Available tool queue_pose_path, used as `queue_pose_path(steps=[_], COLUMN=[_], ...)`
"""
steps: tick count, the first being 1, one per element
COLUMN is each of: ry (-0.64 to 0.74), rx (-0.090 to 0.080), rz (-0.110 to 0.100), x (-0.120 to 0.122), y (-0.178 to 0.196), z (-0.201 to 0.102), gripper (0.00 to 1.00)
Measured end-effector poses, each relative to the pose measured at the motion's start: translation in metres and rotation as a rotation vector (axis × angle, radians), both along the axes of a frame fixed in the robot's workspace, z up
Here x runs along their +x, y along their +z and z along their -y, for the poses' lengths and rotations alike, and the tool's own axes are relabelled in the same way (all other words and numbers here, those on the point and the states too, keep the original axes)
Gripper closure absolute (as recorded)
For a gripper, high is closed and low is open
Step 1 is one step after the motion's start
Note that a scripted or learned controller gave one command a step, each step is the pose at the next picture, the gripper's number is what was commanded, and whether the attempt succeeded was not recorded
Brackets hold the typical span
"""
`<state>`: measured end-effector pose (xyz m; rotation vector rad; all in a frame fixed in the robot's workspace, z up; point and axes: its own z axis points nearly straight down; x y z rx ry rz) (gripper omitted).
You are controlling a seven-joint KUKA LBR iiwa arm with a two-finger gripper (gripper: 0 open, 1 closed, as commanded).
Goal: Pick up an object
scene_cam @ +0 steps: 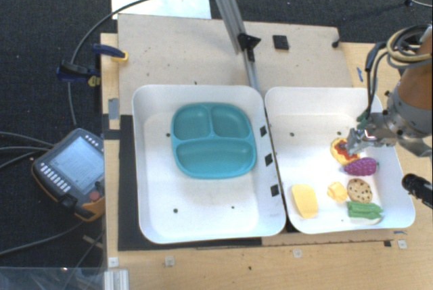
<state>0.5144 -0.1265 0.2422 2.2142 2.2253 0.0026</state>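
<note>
In the right bin (304, 109) lie several toy foods: a red and yellow piece (340, 149), a purple grape bunch (361, 165), a brown cookie (359, 190), a green piece (365, 211), a small yellow piece (337, 191) and a larger yellow block (304, 201). My gripper (356, 140) reaches in from the right and hangs just over the red and yellow piece, at its right edge. Whether it touches that piece is unclear from this angle.
The left bin (155, 207) holds a teal divided plate (213, 140). A grey pole (226, 1) slants down to the bins' shared back edge. A handheld pendant (71, 170) and cables lie on the floor at the left.
</note>
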Motion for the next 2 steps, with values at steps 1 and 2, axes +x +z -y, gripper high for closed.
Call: queue_pose_path(steps=[1, 2], ry=[0.005, 0.004], rx=[0.002, 0.001], rz=[0.0, 0.0], x=[0.021, 0.04], y=[0.007, -0.008], z=[-0.046, -0.093], gripper=[1.0, 1.0])
